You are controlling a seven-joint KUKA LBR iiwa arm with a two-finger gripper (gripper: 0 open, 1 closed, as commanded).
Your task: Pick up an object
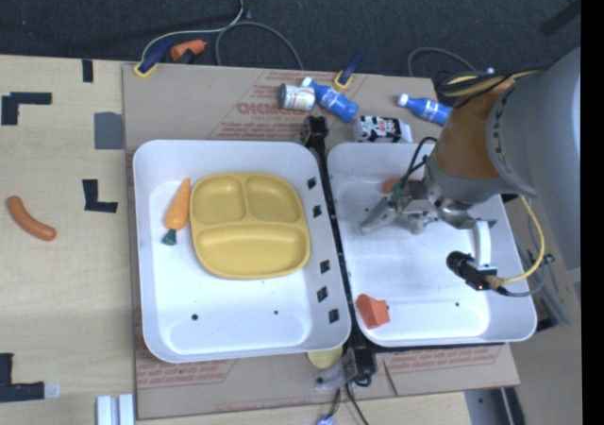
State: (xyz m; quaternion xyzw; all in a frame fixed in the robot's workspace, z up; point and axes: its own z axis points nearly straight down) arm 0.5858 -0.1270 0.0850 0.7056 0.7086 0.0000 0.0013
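My gripper (382, 211) is low in the right bin (415, 277), in its back left part, on the grey arm (491, 144) that reaches in from the right. A small orange-red piece (389, 185) lies right beside the gripper's far side; whether they touch is unclear. At the front left corner of the same bin an orange block (373, 311) lies apart from the gripper. The left bin (236, 324) holds a yellow divided plate (250, 225) with a toy carrot (176, 205) along its left side.
A black divider with clips (326, 225) runs between the bins. Behind them lie a white and blue bottle (321, 97), a second blue bottle (425, 109) and a small printed box (382, 129). A toy sausage (31, 218) rests on the bench at far left.
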